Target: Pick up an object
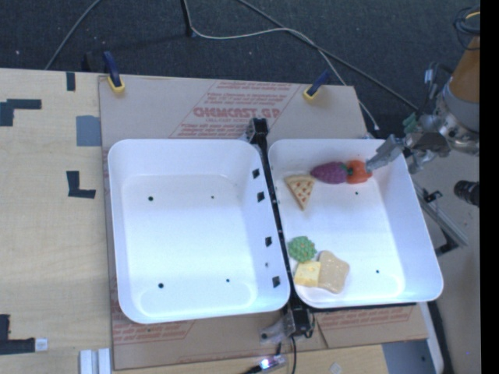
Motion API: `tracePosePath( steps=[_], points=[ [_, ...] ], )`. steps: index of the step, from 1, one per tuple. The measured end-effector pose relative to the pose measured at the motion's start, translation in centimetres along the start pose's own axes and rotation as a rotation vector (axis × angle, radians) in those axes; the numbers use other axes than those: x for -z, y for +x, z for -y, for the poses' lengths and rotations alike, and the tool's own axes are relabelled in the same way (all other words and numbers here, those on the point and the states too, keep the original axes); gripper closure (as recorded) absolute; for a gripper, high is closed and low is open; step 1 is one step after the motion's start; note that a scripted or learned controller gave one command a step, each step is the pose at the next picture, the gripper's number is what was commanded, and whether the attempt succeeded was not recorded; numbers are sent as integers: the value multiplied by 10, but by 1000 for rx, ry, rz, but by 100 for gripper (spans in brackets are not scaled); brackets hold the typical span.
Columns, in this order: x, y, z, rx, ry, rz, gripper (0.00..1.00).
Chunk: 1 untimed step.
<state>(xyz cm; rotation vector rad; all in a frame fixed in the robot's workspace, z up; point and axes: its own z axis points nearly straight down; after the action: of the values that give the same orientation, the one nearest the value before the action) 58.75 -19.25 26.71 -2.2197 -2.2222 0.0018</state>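
While the gripper point(383, 154) hovers beside the orange toy point(358, 171), finger state indeterminate, it should centre over the toy before closing.

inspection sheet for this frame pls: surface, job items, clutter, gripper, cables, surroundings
Surface: two white bins, left bin and right bin, side by side on a cardboard sheet over a wooden bench.
Job's things: all in the right bin: purple piece touching an orange piece; tan wedge; green piece, yellow block and tan slice clustered near the front.
Clutter: nothing seen.
Gripper: gripper at the right bin's far right rim, beside the orange piece; finger state unclear.
Cables: white cable looping behind the bench.
Surroundings: two clamps on the cardboard; dark tape marks on the bench; dark floor.
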Motion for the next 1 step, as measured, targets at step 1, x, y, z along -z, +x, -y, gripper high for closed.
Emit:
tracePosePath(
  steps=[1],
  points=[
    [-171,50,-59,1,-5,1,0]
  ],
)
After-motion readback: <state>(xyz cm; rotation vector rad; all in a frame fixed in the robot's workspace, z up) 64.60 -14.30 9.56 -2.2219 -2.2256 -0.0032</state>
